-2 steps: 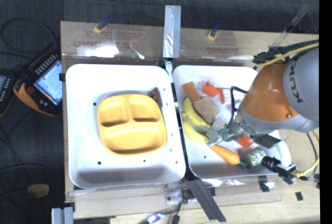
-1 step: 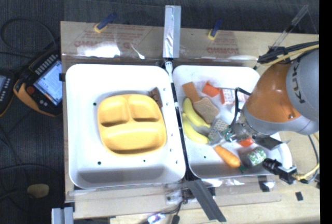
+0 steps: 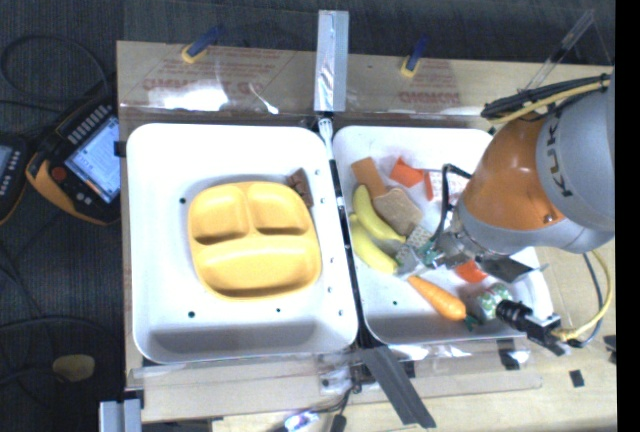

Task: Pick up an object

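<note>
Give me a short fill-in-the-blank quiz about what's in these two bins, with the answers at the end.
1. The yellow divided tray lies in the ____ bin.
2. The banana lies in the same bin as the ____ carrot.
3. The arm carries a band above its wrist, coloured ____.
4. The tray has ____ compartments.

Missing words: left; orange; orange; three

A yellow divided tray [image 3: 254,237] is lying in the left white bin [image 3: 150,220]. A teach pendant [image 3: 80,165] with a lit screen is sitting left of the worktop [image 3: 470,85], where two blue-and-yellow clamps [image 3: 201,43] are gripping the far edge.
</note>
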### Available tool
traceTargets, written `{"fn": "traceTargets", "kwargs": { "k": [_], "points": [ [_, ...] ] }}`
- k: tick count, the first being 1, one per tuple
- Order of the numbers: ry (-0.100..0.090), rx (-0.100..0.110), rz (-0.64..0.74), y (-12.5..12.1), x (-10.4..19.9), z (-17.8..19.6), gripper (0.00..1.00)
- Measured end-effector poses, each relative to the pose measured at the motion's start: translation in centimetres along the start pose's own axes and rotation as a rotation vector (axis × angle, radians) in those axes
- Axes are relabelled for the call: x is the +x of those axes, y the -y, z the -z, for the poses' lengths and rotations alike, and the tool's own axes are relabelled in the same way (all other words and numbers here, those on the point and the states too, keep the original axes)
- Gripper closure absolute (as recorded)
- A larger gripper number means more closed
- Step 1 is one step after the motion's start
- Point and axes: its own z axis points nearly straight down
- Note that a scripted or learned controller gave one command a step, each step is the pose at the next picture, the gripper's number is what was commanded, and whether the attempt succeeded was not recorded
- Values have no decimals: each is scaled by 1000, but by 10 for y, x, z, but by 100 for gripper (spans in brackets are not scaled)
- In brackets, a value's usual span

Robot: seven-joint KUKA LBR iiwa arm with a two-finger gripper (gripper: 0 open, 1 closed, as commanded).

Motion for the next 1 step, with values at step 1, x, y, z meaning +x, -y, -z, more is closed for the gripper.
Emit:
{"fn": "traceTargets", "kwargs": {
  "k": [1],
  "points": [
    [-6, 12, -6, 5, 28, 78, 100]
  ]
}}
